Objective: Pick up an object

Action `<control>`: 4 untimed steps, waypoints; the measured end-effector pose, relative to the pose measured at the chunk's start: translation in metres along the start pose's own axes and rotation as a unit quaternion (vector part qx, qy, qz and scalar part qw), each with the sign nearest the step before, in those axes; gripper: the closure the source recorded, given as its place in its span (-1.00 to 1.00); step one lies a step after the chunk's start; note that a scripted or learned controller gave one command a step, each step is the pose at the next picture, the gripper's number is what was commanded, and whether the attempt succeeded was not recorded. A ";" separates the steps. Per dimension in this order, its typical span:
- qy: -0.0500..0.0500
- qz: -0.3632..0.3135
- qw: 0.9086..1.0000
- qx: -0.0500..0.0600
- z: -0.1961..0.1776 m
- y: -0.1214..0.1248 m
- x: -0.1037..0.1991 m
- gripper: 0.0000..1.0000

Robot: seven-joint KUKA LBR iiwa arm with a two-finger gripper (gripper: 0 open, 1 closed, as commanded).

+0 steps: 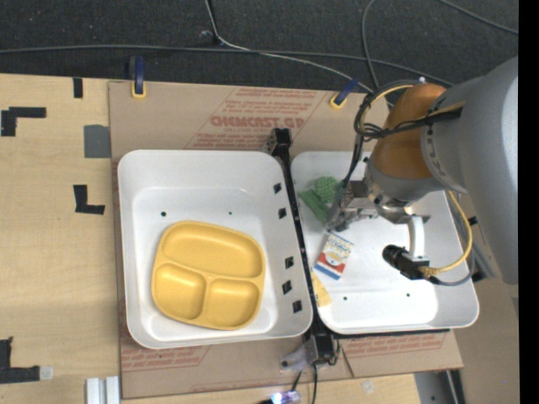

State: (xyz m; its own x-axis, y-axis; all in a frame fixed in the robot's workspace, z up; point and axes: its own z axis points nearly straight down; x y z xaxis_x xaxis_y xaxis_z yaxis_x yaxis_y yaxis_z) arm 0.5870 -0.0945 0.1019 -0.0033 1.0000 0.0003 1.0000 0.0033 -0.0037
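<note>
Your cardboard (253,112) reads "CHEMCAST"; left bin (135,183) holds a yellow tray (208,274), right bin (446,310) a green toy (320,196) and packet (334,256). Can't tell the hand's (344,215) grip.

A bulky grey arm (493,167) is seen, banded in orange above the wrist. Black cables are looped over the orange section, and a yellow cable is run along its lower side. A black cylindrical fitting is mounted near the wrist.

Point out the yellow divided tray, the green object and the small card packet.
yellow divided tray (208,273), camera view, centre ridge where its compartments meet.
green object (321,196), camera view, its middle.
small card packet (334,256), camera view, middle of its printed face.
</note>
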 end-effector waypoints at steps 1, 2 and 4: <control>0.000 0.001 1.000 -0.003 -0.043 0.002 -0.003 1.00; 0.000 0.001 1.000 -0.004 -0.098 0.011 0.003 1.00; 0.000 0.001 1.000 -0.001 -0.168 0.018 0.006 1.00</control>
State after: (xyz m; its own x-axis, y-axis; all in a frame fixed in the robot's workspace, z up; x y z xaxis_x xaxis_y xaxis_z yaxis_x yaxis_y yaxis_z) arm 0.6058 -0.0885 0.2702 -0.0008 1.0000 0.0001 1.0000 0.0008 -0.0007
